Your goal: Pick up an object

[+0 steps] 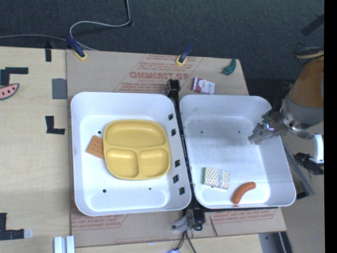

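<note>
My gripper, grip state unclear, hung by the right bin's wall, risking a miss of the sausage.

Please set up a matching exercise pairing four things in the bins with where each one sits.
Things:
1. yellow divided plate
2. sausage
3. patterned square packet
4. tan cracker

Places:
A. right bin, near its front right corner
B. left bin, tucked against the plate's left edge
C. middle of the left bin
D. right bin, near the front, left of the sausage

Pairs: 1-C, 2-A, 3-D, 4-B
</note>
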{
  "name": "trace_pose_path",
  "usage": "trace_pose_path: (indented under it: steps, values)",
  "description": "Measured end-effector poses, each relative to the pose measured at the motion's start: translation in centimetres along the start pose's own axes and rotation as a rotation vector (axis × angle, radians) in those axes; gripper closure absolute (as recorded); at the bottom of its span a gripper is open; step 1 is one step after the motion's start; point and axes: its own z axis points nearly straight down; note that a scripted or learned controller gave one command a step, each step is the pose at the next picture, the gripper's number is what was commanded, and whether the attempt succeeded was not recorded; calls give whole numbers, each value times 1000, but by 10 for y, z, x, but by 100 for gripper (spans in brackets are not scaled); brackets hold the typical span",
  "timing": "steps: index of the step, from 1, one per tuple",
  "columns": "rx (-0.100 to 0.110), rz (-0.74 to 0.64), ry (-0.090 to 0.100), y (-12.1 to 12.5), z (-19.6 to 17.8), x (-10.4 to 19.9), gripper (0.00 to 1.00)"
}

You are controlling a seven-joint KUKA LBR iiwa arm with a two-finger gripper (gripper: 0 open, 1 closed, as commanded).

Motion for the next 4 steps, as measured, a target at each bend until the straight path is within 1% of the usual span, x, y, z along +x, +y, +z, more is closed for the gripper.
trace_pose_path:
  steps: [3, 4]
  values:
    - [0, -2, 1, 1, -28, 1, 100]
    - [0, -2, 1, 1, -28, 2, 0]
